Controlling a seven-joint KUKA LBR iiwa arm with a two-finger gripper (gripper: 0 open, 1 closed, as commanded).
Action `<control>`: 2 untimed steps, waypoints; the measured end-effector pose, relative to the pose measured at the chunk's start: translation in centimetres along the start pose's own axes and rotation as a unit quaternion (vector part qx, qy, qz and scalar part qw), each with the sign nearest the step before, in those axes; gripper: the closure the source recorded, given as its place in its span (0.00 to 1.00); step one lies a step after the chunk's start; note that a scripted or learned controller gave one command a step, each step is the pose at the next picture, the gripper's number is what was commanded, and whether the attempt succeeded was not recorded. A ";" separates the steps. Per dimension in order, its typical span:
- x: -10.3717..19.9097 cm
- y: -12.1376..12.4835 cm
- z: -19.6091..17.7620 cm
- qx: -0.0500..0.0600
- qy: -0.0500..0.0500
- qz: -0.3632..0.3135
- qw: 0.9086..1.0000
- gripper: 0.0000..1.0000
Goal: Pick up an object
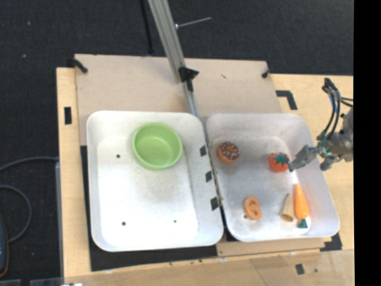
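Camera view: one bowl [157, 146]; two bins [107, 219].

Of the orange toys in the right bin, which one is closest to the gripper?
The tomato, round with a green top, sits right beside the gripper. The carrot, pretzel and doughnut lie farther off.

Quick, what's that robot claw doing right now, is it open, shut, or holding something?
Gripper: at the right bin's right side, beside the tomato toy; whether it is open, shut or holding anything cannot be told.

Red tomato [278, 161], orange carrot [300, 202], perhaps a pretzel [252, 208], right bin [262, 124]
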State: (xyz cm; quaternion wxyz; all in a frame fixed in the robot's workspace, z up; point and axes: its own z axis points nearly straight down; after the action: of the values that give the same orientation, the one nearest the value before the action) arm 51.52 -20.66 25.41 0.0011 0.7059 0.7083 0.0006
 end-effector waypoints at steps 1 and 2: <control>0.0 0.0 0.0 0.000 0.000 0.000 1.000 0.00; 0.5 -0.8 5.3 0.003 0.000 0.001 1.000 0.00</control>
State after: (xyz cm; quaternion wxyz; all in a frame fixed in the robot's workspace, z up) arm 50.71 -20.16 20.08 -0.0007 0.7070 0.7072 -0.0012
